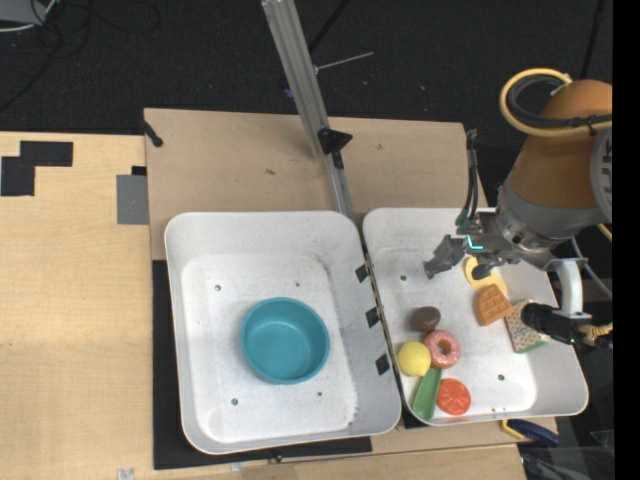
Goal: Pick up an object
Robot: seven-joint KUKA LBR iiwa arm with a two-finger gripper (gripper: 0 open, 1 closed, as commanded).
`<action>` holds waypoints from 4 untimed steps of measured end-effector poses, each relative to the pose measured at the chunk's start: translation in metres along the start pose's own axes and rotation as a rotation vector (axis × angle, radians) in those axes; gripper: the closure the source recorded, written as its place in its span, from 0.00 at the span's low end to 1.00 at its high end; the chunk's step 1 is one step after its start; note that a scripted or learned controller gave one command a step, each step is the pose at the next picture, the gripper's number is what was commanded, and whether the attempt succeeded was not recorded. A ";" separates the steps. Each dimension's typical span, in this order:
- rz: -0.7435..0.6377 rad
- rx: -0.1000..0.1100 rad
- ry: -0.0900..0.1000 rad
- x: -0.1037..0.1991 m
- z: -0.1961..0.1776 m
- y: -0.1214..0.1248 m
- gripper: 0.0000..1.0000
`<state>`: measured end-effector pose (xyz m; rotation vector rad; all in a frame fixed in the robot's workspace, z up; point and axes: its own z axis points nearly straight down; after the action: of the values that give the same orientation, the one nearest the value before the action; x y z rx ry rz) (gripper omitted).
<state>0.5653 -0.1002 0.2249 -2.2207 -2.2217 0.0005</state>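
Note:
My gripper (462,263) hangs over the back middle of the right bin (560,393), with its dark fingers (439,264) spread open and nothing between them. In front of it, in the bin, lie a brown lump (426,318), a pink donut (442,348), a yellow lemon (413,358), a green cucumber (426,395) and a red tomato (453,397). An orange waffle piece (490,304) and a speckled cracker (521,331) lie to the gripper's right front. A yellow item (473,274) is partly hidden under the gripper.
The left bin (200,248) holds a teal bowl (285,340) near its middle. A slanted metal rail (305,78) runs from the back down to the wall between the bins. The arm's orange band (560,168) rises at the right edge.

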 end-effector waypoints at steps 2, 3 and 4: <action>0.000 0.005 0.001 0.004 0.062 0.003 0.00; 0.000 0.004 0.000 0.004 0.104 0.002 0.00; 0.000 0.000 0.000 0.005 0.134 0.002 0.00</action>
<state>0.5675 -0.0955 0.0906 -2.2206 -2.2216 0.0014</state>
